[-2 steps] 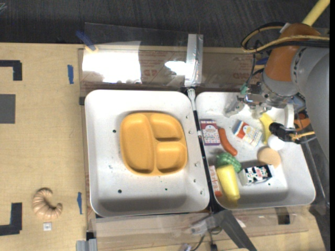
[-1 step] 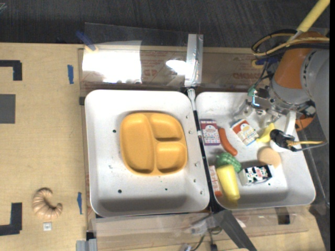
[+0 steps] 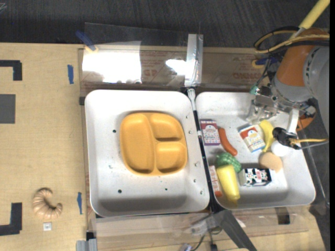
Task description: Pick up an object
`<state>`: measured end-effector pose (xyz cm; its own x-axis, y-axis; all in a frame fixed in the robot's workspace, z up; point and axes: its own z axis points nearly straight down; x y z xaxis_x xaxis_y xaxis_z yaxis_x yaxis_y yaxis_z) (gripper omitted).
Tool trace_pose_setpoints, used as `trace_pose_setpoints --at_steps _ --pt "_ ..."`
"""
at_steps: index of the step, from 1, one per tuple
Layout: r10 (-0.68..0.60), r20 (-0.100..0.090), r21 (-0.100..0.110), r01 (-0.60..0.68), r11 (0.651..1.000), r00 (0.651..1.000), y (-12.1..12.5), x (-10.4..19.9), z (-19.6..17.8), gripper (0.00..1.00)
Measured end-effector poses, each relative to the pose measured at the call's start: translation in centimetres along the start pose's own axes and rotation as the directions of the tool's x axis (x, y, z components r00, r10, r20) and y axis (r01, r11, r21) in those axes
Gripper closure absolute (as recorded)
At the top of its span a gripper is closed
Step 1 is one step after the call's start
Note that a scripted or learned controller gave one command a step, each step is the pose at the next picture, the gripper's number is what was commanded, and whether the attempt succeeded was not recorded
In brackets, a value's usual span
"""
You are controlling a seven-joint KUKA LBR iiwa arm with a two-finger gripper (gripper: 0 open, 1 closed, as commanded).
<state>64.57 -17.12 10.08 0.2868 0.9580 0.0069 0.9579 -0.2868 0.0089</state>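
The right bin [image 3: 298,190] holds several toy foods. Among them are a red-and-white carton [image 3: 209,132], an orange sausage [image 3: 227,141], a small red, white and blue box [image 3: 252,138] and a yellow banana [image 3: 267,132]. There are also a tan egg [image 3: 271,161], a corn cob with green leaves [image 3: 229,177] and a black-and-white box [image 3: 256,177]. My gripper [image 3: 260,110] hangs over the bin's far right part, just above the small box and the banana. Nothing shows in its grasp.
The left bin [image 3: 99,109] holds a yellow divided plate [image 3: 153,143]. A toy croissant [image 3: 47,203] lies on the bench at the near left. Cables and the arm's orange band [image 3: 293,67] crowd the far right. A clear panel [image 3: 136,61] stands behind the bins.
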Motion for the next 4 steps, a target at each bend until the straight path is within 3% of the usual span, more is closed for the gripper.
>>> trace_pose_setpoints --at_steps 1,2,3,4 --pt "0.120 0.006 0.010 -0.120 0.993 0.993 -5.1 2.4 -2.5 1.00" --pt "0.021 0.005 0.004 -0.021 1.000 1.000 -13.1 1.8 1.2 1.00" --pt "0.021 0.005 0.002 -0.021 1.000 1.000 -13.1 1.8 1.2 0.00" --pt "-0.042 0.006 0.002 0.042 0.999 0.999 -6.8 2.1 1.3 0.00"
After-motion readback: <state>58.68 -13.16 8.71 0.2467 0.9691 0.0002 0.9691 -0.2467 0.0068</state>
